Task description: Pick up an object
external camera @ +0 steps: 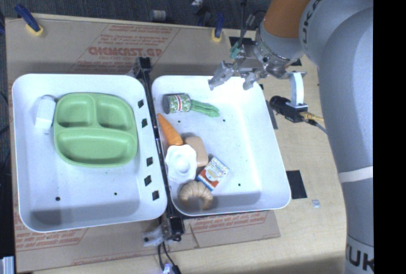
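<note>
My gripper (233, 80) hangs over the far edge of the right bin (263, 158), its fingers (217, 80) spread open with nothing between them. Below and to its left lie a small round jar (177, 103) and a green vegetable (205, 109). Along the bin's left side sit an orange carrot (170, 130), a white cup (181, 162), a tan block (198, 148), a small printed packet (213, 173) and a croissant (196, 195).
The left bin (38, 196) holds a green sectioned plate (96, 128) and a small white bottle (44, 113). A black clip strip (150, 133) runs between the bins. The arm's grey body (346, 76) stands along the right side.
</note>
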Tool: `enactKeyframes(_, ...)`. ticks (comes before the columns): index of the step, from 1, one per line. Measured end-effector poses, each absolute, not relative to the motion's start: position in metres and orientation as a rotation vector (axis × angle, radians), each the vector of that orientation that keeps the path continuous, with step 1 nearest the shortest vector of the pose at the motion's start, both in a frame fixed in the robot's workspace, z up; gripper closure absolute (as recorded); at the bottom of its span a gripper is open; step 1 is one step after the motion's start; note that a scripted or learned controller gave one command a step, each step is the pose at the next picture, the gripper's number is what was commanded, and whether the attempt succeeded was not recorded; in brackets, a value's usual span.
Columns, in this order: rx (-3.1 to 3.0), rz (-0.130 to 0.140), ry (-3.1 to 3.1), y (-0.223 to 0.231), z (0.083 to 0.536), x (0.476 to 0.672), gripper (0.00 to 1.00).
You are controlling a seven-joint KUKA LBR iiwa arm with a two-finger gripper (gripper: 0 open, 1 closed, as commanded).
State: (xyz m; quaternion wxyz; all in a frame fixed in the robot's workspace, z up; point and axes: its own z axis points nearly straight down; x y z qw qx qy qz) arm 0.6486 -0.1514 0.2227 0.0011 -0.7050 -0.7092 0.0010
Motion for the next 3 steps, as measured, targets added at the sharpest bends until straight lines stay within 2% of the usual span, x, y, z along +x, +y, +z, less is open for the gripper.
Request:
enactKeyframes(1, -2.212, 0.007, -2.227, -0.092, 0.093, 0.616, 0.0)
enactKeyframes(2, -2.208, 0.006, -2.232, -0.091, 0.104, 0.617, 1.0)
enactKeyframes(3, -2.211, 0.003, -2.231, -0.053, 0.192, 0.542, 1.0)
